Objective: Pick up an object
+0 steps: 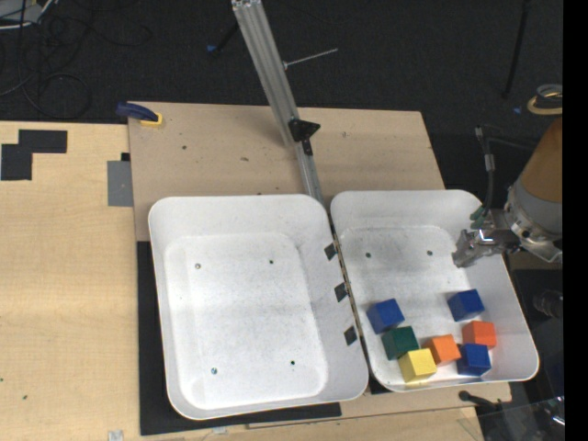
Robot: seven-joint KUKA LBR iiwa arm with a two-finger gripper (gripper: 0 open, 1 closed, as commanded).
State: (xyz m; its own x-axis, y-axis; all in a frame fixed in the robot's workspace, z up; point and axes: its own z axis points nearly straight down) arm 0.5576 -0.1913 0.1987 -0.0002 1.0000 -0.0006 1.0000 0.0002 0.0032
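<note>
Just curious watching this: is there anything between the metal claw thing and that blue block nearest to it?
No. In the camera view, only bare white bin floor lies between the end effector and the nearest blue block.

Light falls from above onto my bench (pixel 276 150), even and fairly bright, while the floor toward twelve o'clock stays nearly black. Both white bins wash out pale; the left bin (pixel 175 223) carries a brighter patch across its floor toward nine o'clock. Shadows are soft and short, tucked under the blocks (pixel 432 336) at five o'clock. The picture is grainy and a little soft, and my arm (pixel 542 177) at three o'clock looks blurred.
</note>
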